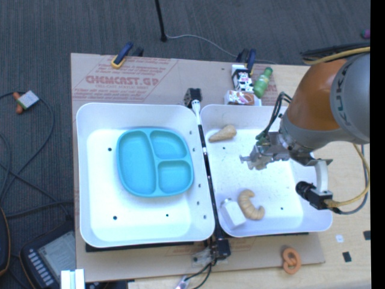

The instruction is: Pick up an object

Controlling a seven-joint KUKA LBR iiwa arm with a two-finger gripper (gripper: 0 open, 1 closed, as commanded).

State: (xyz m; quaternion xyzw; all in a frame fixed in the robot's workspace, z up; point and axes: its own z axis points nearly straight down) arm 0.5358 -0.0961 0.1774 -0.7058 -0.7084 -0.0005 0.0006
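In the right bin point(283, 221) lie a tan croissant-shaped piece point(251, 205) near the front, a small white block point(232, 212) just left of it, and a beige bread-like piece point(222, 133) at the back left. My gripper point(258, 157) hangs over the middle of this bin, between the two tan pieces and apart from both. Nothing shows between its fingers.
The left bin point(96, 179) holds a blue three-compartment plate point(154, 162). Behind the right bin stand a green bottle point(261, 82) and a small box point(242, 92). An orange ring point(291, 260) lies on the board in front. The arm's grey and orange body point(328, 104) covers the right bin's right side.
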